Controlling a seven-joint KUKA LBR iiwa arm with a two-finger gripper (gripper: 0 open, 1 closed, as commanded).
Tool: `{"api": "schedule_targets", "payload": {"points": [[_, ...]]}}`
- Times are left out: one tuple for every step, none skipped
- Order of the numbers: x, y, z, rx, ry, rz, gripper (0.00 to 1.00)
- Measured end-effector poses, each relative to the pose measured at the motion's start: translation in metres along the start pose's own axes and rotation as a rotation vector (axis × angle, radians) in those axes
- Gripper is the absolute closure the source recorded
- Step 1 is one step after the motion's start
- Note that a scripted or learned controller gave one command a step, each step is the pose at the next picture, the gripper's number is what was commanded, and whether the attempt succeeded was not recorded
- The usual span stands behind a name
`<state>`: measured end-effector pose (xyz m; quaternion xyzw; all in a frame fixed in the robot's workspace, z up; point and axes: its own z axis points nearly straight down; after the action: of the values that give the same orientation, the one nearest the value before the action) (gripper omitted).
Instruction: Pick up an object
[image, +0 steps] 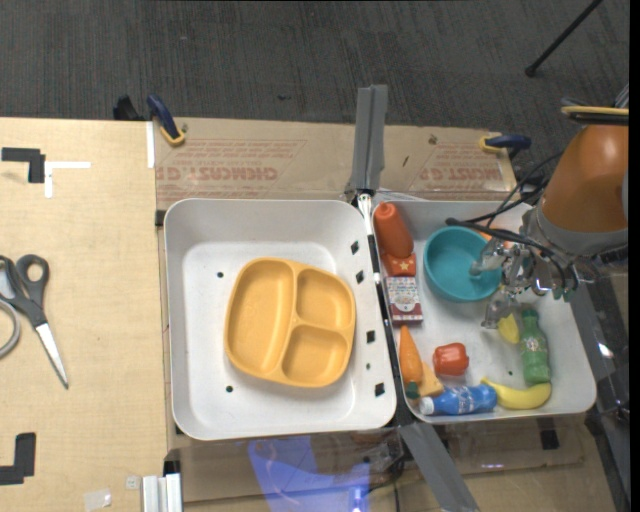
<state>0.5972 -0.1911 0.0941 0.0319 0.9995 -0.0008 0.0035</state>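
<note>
Two white bins side by side. The left bin (190, 300) holds a yellow divided plate (290, 322). In the right bin (578, 385), the gripper (498, 292) hangs at three o'clock of a teal bowl (455, 264), toy foods around.

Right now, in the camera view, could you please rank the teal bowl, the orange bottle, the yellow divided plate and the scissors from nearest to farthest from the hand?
From the hand:
1. Teal bowl, right bin, just beside it.
2. Orange bottle, same bin's left edge.
3. Yellow divided plate, left bin.
4. Scissors, far left on the bench.
</note>
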Motion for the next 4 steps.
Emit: {"api": "schedule_targets", "payload": {"points": [[-0.027,0.044,0.001,-0.002,0.002,0.017,0.0],[0.03,-0.004,0.001,-0.001,0.003,-0.028,0.0],[0.026,-0.002,-0.013,-0.001,-0.009,-0.032,1.0],[0.028,-0.003,-0.01,-0.001,-0.004,-0.031,0.0]]}}
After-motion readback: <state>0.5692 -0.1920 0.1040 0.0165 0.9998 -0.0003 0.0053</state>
